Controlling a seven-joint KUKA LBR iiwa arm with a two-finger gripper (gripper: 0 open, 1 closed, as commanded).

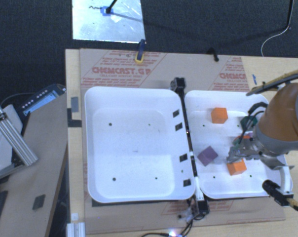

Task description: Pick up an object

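The right bin (208, 189) holds three blocks. An orange cube (219, 115) lies near its back, a purple block (207, 155) sits toward its left front, and a second orange block (237, 167) rests toward its front right. My gripper (236, 154) reaches down from the right, right above and behind that second orange block, its tip at the block's top edge. The arm's orange band (284, 115) and grey wrist cover the bin's right part.
The left bin (92, 132) sits beside the right one, with a black clip strip (186, 142) along the divide. A metal plate (108, 13) lies beyond the bench. Cables (250, 115) hang by the wrist.
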